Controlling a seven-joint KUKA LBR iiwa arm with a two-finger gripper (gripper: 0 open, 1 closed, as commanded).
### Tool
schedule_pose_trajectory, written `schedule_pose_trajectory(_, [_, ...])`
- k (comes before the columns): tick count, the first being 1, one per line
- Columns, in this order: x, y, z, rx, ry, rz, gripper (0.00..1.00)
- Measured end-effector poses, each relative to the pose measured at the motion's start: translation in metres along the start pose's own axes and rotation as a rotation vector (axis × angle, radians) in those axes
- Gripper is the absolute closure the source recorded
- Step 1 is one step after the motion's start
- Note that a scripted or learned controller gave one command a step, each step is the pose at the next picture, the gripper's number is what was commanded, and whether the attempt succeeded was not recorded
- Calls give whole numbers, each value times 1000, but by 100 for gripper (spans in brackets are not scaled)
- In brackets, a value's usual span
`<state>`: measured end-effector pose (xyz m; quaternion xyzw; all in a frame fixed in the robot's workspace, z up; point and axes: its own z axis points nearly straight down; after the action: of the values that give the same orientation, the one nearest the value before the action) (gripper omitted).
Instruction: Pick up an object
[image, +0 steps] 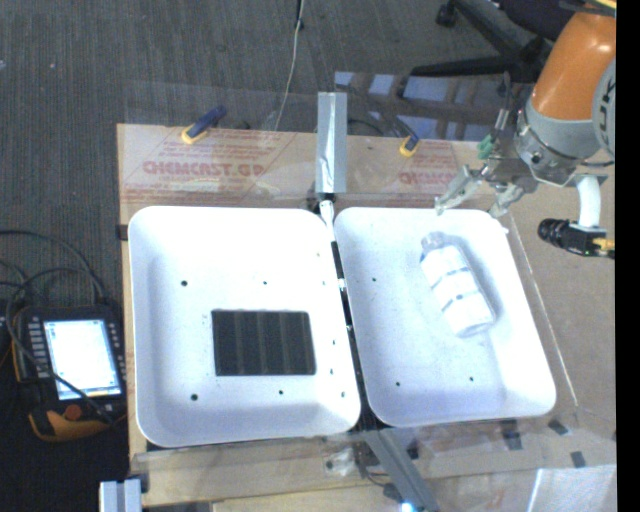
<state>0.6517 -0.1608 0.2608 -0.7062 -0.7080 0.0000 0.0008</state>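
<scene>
pincer (480, 187) spread, hovering at upper right of frame over the right bin (520, 395) rim, nothing between fingers. bottle (457, 283) lies on its side mid-bin, below-left, reachable.

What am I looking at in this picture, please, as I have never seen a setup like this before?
This is one picture from a fixed camera above a workbench, looking down at a slant. The grey and orange machine at the upper right is a robot arm, and at its tip is a two-finger gripper, its hand, so to speak. Its fingers are spread open and hold nothing; it hovers over the far rim of the right bin. In that bin lies a white bottle on its side, which the arm is meant to pick up. The left bin holds a flat dark ribbed pad. On the floor to the left sits a handheld control panel with a bright screen.
</scene>
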Motion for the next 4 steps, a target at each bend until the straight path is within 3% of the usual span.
schedule_pose_trajectory(1, [-50,-10,109,1,-4,-21,0])
schedule_pose_trajectory(2, [-57,-33,157,-11,-1,-142,0])
schedule_pose_trajectory(3, [-61,-77,135,-2,0,-105,0])
schedule_pose_trajectory(4, [-58,-51,162,-6,2,-166,0])
